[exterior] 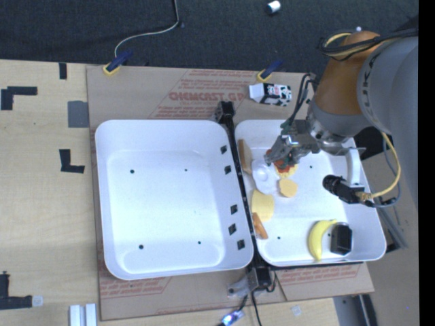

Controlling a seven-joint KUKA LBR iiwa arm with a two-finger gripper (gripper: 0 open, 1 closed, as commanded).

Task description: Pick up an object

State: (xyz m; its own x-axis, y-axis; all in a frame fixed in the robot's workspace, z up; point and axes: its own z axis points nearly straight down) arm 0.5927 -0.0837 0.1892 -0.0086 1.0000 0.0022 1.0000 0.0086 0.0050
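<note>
The left bin point(163, 195) lies wide open. In the right bin point(367, 246), food pieces point(264, 206) crowd its left side, banana point(318, 239) and black block point(340, 239) its near corner.

Both white bins point(163, 202) look like smooth, slightly glossy plastic. Beneath them lies matt brown cardboard point(197, 97) on the pale wooden desk point(41, 202). My arm's point(391, 80) grey shell looks smooth.

Both bins point(163, 131) are white with small black dots. A yellow banana point(318, 238) lies beside a black block point(340, 239). The arm point(353, 87) is grey with an orange band.
</note>
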